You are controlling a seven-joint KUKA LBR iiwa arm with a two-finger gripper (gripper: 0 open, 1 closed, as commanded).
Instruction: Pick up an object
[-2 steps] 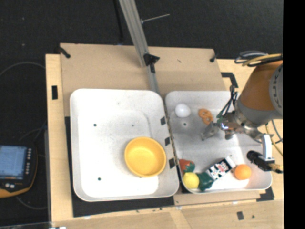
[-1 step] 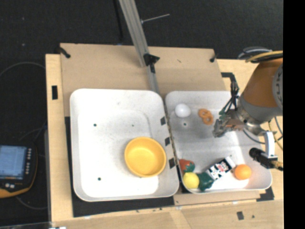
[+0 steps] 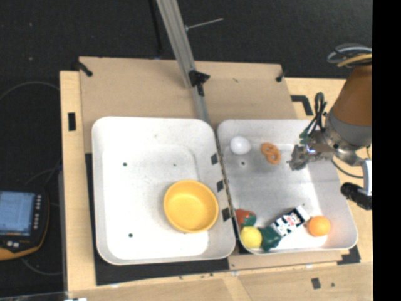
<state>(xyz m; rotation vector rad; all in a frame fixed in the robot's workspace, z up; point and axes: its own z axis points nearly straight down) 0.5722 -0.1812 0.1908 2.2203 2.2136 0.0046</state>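
Objects in right white bin [image 3: 326,187]; gripper [image 3: 299,159] above its upper right area.
Small orange pretzel-shaped piece [image 3: 271,153] lies just left of the gripper, white ball [image 3: 239,145] further left. Yellow ball [image 3: 251,236], orange ball [image 3: 318,226] and black-and-white box [image 3: 289,221] occupy the lower edge. Gripper opening cannot be determined. Yellow bowl [image 3: 190,205] sits in the left white bin [image 3: 125,143].

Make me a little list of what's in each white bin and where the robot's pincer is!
left bin: yellow bowl
right bin: white ball, orange pretzel-shaped piece, orange ball, black-and-white box, yellow ball, dark green item, red item
pincer: over the right bin's upper right part, beside the pretzel-shaped piece
held: nothing seen between the pincer's tips
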